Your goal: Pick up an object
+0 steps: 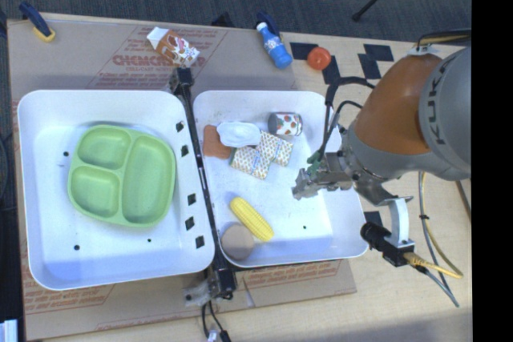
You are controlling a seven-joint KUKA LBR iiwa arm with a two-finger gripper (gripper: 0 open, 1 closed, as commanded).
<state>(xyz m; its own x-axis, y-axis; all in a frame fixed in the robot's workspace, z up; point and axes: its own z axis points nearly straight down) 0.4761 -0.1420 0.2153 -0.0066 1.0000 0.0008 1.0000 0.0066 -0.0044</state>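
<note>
Jaws over right bin, near corn; opening cannot be told.

Right bin's right wall partly hidden behind gripper and arm. Orange block half covered by white wrapper. Print on small can too small to read.

Scene evenly and brightly lit from above; white bins slightly washed out, shadows soft, fine detail mildly blurred.
</note>
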